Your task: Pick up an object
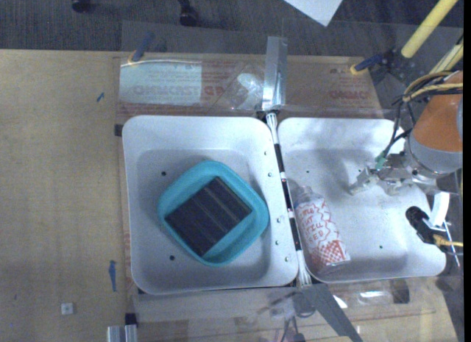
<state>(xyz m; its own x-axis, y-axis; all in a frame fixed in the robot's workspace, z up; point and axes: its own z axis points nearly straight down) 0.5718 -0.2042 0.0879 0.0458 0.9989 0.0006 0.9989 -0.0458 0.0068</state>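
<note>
Fingers on the gripper (366,180) are too blurred to tell whether they are parted or closed, low over the right bin (335,136). Along that bin's left wall lies a red-and-white bottle (318,229), long axis running from far edge toward near edge, cap farthest. Bare floor lies between them.

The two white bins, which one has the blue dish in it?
The left bin. It holds the blue dish with a dark inside, while the right bin holds a red-and-white bottle lying against its left wall.
</note>
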